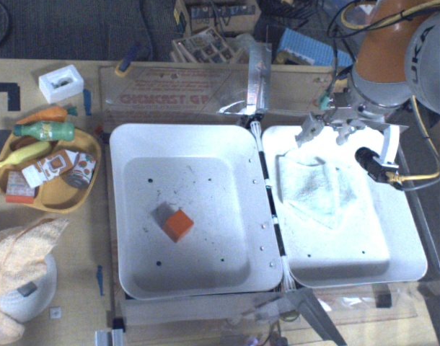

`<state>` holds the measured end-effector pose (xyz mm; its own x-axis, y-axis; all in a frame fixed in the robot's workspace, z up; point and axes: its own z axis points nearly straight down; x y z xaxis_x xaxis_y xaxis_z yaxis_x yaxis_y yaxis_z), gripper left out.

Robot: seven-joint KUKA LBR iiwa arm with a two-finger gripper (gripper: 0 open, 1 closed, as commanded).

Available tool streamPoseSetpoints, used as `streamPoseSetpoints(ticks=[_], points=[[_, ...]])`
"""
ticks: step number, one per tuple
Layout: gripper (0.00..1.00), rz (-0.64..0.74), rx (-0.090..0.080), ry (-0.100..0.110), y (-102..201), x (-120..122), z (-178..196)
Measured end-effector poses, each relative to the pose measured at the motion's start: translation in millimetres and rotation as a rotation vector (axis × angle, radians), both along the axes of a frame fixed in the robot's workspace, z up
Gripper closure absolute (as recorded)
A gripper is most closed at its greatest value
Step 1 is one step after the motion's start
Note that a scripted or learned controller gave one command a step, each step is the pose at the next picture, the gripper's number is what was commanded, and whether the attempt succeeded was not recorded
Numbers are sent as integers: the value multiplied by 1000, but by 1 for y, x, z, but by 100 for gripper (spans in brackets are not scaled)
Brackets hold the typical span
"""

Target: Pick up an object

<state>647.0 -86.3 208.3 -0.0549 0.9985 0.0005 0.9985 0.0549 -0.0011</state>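
Note:
An orange cube (179, 225) lies in the left bin (133, 150), a little left of the bin's middle, with a dark shadow beside it. In the right bin (400, 258) lies a crumpled see-through sheet or bag (317, 189). My gripper (325, 131) hangs over the far edge of the right bin, just above that sheet. Its two fingers stand apart, open, with nothing between them. The cube is far to the gripper's left, in the other bin.
A wooden bowl (61, 197) of toy food sits left of the bins, with a cloth (22, 254) below it. A clear panel (180, 92) stands behind the left bin. A black cable (375, 166) hangs from the wrist over the right bin.

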Motion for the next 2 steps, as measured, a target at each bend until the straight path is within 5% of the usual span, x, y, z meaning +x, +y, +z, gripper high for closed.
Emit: streamPoseSetpoints(ticks=[1,2], points=[[0,94,-2,-11,-14,15,-119],[0,-57,-3,-6,-96,-16,-24]])
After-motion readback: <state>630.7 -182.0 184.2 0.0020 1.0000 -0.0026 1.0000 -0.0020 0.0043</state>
